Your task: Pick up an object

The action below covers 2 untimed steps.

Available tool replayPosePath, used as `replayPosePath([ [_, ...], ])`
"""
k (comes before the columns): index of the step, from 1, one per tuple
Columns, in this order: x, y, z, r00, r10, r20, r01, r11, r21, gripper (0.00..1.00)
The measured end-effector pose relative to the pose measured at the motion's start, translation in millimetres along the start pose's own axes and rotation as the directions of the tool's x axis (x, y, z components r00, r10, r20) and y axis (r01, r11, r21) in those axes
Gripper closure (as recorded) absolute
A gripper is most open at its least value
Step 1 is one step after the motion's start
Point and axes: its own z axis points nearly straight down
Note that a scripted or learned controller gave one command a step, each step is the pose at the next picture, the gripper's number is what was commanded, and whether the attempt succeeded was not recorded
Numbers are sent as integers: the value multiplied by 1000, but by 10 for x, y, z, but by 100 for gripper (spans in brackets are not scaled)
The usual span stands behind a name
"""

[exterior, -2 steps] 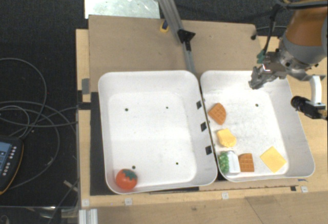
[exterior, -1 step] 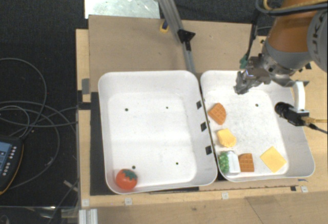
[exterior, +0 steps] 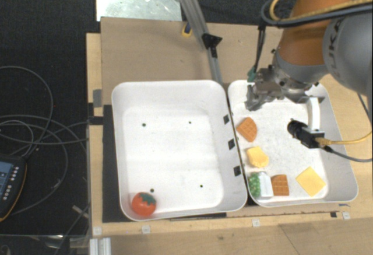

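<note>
Arm: the grey arm with the orange band comes in from the right, and its dark two-finger gripper (exterior: pixel 256 98) hangs over the far left corner of the right shallow white plastic bin (exterior: pixel 341 157).
Fingers: honestly can't tell if they're apart or together, it's all one dark lump from where I'm standing. Nothing visibly between them.
Closest thing: the flat orange waffle-shaped toy (exterior: pixel 247 129), lying just in front of the gripper by the bin's left wall. My bet for the target.
How it'd handle: looks like light, stiff plastic, not fragile, probably a bit slick. It lies flat and thin, so I'd pinch it across two opposite edges and go low. It could skid along the bin floor.
Other picks: a lumpy yellow toy piece (exterior: pixel 257 157) sits nearer, with more height to grab. A small brown waffle square (exterior: pixel 280 184) and a green-and-white toy (exterior: pixel 256 184) sit touching each other at the front edge, awkward. A flat yellow cheese-like square (exterior: pixel 310 181) looks the hardest, too thin.
Left bin: the left white bin (exterior: pixel 169 102) has a round red tomato toy (exterior: pixel 143 203) in its near left corner, well apart from the gripper. It would likely roll.
</note>
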Motion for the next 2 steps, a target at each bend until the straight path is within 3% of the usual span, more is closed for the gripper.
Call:
replayPosePath([
  [2, 934, -281, 204, 1000, 0, 0, 0, 1000, 2, 100],
])
